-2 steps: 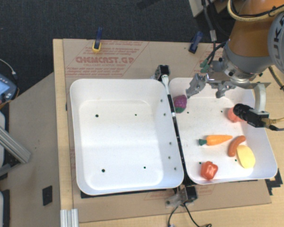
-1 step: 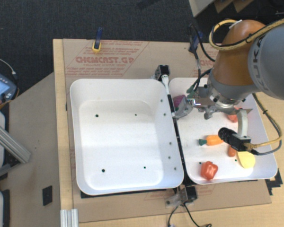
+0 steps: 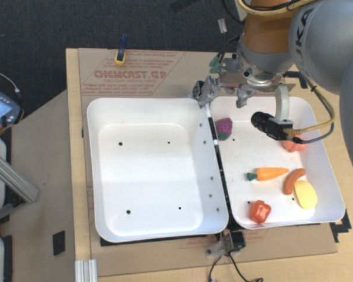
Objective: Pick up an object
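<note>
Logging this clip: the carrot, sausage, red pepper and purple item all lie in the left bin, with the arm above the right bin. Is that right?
Not quite. The camera view shows the carrot, sausage, red pepper and purple item in the right bin, not the left bin. The arm does hang above the right bin.

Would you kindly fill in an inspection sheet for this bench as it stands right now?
Surface: cardboard sheet under two white bins; left bin beside right bin.
Job's things: in the right bin, purple toy, carrot, sausage, yellow piece, red pepper, pink piece.
Clutter: blue-yellow clip on the cardboard.
Grippers: gripper above the right bin's far edge; finger state unclear.
Cables: yellow cable by the wrist camera.
Surroundings: dark carpet.
</note>
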Controlling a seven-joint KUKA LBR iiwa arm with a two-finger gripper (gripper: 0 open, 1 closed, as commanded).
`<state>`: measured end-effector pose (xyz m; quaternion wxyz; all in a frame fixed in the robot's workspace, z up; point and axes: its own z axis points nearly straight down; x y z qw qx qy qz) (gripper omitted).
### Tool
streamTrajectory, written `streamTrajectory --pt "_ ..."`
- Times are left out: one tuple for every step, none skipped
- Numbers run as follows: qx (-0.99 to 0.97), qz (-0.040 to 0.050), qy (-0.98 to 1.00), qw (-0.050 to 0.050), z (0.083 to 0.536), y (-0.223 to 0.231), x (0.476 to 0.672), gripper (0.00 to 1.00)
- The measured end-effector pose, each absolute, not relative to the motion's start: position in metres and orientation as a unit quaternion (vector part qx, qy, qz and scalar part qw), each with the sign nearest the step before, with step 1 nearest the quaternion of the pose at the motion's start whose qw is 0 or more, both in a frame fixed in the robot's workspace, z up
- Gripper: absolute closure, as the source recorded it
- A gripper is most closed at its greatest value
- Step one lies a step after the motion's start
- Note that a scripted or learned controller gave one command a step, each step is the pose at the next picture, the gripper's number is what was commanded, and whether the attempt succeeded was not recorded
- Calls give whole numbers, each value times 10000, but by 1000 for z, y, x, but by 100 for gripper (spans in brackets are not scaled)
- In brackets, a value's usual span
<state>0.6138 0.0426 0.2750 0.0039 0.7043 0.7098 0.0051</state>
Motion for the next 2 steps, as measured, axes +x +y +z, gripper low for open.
streamTrajectory --pt "7069 -18 7073 -22 221 57 586 0" --pt "7090 20 7052 37 294 -8 596 0"
